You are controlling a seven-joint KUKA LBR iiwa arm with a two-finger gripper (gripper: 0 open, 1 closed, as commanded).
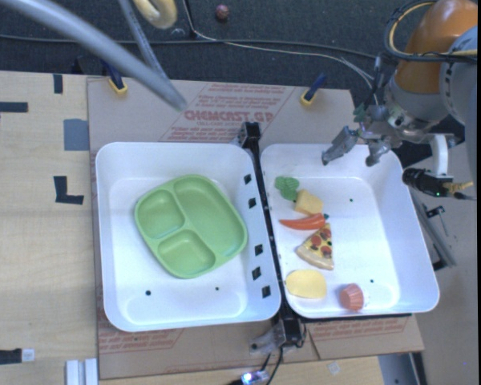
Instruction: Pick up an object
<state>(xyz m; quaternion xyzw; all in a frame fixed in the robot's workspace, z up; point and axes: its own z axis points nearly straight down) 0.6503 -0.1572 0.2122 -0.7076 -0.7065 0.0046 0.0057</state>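
My gripper (pixel 357 151) hangs over the back edge of the right bin (pixel 385 215), fingers spread open with nothing between them. Below and left of it lie several toy foods in that bin: a green broccoli piece (pixel 287 187), a yellow wedge (pixel 309 203), a red chili pepper (pixel 303 222), a pizza slice (pixel 317 249), a pale yellow round piece (pixel 306 284) and a small red cylinder (pixel 352 297). The gripper is apart from all of them.
The left bin (pixel 116 239) holds a green divided tray (pixel 191 224). A black divider clip strip (pixel 256 215) runs between the bins. A grey pole (pixel 88 30) crosses the upper left. Cables trail behind the bins.
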